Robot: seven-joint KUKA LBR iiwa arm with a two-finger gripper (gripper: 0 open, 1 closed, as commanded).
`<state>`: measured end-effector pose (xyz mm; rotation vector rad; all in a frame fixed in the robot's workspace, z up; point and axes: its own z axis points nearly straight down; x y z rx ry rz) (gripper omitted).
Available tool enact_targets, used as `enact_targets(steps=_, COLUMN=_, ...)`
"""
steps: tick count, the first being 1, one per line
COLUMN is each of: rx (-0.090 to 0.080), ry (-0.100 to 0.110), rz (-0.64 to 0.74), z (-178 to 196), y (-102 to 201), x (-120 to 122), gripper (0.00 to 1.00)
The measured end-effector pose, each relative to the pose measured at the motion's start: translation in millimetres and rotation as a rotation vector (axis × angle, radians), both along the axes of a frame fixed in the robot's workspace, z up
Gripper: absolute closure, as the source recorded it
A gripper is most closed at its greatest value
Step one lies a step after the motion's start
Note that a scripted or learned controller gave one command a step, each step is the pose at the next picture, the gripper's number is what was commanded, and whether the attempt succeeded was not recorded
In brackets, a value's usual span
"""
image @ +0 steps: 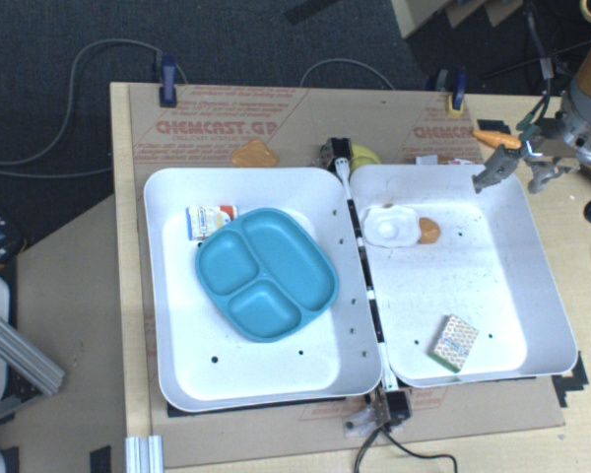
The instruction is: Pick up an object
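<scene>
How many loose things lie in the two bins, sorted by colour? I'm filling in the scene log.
Blue: 1, the divided plate
White: 2, the small carton and the round white piece
Orange: 1, the small lump
Patterned, with a green edge: 1, the sponge
Total: 5

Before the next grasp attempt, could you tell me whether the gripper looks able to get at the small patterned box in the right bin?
Probably yes. The small patterned box lies alone on the right bin's floor, nothing on or against it, and the gripper hovers at that bin's far right corner.
</scene>
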<state>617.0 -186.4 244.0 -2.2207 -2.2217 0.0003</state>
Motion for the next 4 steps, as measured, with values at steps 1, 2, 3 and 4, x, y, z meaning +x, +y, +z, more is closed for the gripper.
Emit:
enact_targets(steps=1, rx=0.003, ry=0.007, rz=0.003, z=-79, y=29, x=10, gripper=0.0)
enact_targets(steps=2, rx=0.006, ry=-0.003, rz=0.001, z=-160, y=39, x=27, gripper=0.0)
enact_targets(steps=3, rx=0.002, ry=-0.014, rz=0.004, z=-142, y=39, x=30, gripper=1.0)
enact_targets(steps=4, rx=0.001, ry=-0.012, rz=0.008, z=-53, y=115, x=48, gripper=1.0)
